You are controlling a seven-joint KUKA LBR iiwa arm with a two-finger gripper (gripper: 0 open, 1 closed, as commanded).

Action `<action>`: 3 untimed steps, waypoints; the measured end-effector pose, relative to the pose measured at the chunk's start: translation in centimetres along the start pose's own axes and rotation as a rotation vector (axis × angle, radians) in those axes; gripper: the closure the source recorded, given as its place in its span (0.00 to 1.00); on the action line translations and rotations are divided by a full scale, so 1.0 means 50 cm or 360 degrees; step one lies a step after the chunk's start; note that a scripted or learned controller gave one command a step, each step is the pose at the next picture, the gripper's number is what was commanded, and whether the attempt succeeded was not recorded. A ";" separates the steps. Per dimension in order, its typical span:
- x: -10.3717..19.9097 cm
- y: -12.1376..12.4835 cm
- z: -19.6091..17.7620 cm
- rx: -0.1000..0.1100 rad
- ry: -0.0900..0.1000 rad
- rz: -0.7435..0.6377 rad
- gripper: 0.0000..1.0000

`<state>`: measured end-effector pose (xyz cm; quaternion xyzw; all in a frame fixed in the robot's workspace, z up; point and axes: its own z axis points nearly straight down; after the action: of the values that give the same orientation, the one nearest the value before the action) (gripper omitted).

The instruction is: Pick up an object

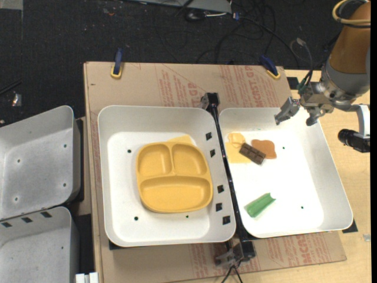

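Fingers (299, 112) hang spread and empty over the right bin's (330, 175) far edge; I worry they clip the rim, missing the brown block (253, 153).

We see the arm (352, 34) cut off by the right and top edges; the brown block (254, 153) partly hides the orange piece (266, 148) beneath it.

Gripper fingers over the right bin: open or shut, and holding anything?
Open and holding nothing: the gripper shows its two fingers spread apart above the shallow white right bin's far edge.
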<state>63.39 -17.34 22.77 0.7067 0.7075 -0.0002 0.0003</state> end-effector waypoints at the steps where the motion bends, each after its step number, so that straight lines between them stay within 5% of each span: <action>1: -0.011 0.016 0.112 0.0005 0.0001 0.0003 0.00; 3: -0.008 0.029 0.274 0.0002 0.0000 -0.0003 0.00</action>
<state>64.85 -17.78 9.09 0.7060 0.7082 -0.0005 -0.0001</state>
